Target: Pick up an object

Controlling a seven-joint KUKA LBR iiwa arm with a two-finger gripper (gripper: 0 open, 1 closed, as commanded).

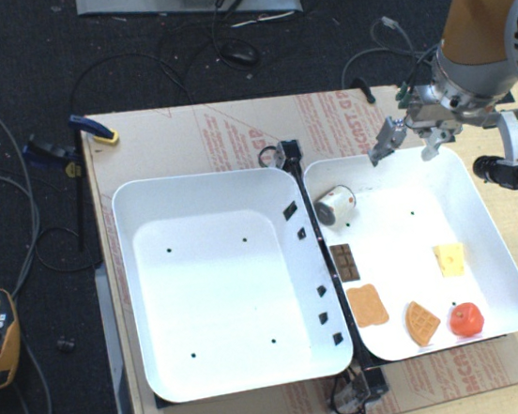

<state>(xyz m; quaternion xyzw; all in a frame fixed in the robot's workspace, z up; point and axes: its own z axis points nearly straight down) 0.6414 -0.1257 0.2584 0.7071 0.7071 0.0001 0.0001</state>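
Six small objects lie in the right white bin (486, 209); nearest my end effector (411, 141) is the short white cylinder (336, 206) by the divider. Its fingers are spread, holding nothing, above the far rim. I'd descend centred over the cylinder, straddling it across its round sides.

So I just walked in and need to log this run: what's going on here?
The gripper hangs open over the far edge of the right bin, holding nothing. In that bin lie a white cup on its side, a brown chocolate bar, an orange cracker, a waffle piece, a red tomato and a yellow block. Nothing is picked up yet.
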